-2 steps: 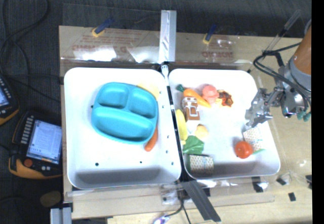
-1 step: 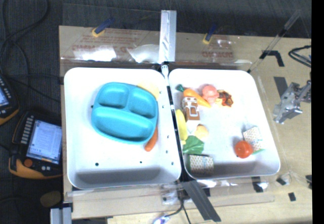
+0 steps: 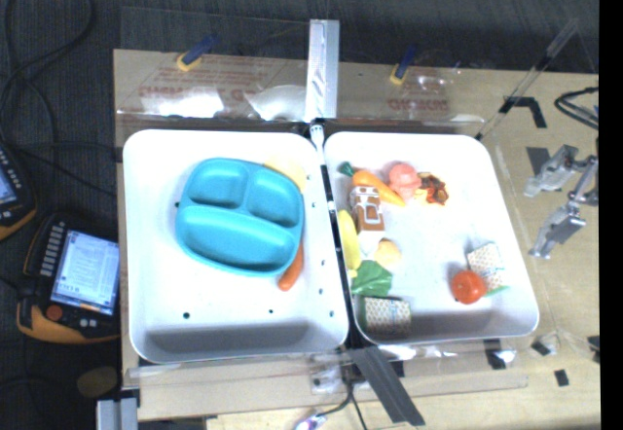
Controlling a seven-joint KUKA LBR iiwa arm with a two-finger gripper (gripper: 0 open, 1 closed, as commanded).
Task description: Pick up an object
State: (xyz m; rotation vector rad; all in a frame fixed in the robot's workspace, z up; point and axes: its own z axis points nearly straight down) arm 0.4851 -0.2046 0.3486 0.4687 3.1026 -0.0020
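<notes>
Tomato of round red plastic (image 3: 468, 286) sits in the right-hand shallow white bin (image 3: 443, 229), toward the arm's entry side. I cannot tell the gripper's state.

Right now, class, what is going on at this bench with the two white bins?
Nothing is being handled at this moment. The left bin holds a blue divided plate, with an orange carrot-like piece against its edge. The right bin holds a scatter of small toy foods, among them a red tomato and a pink piece. All lie in the bins; none has been picked up yet.
</notes>
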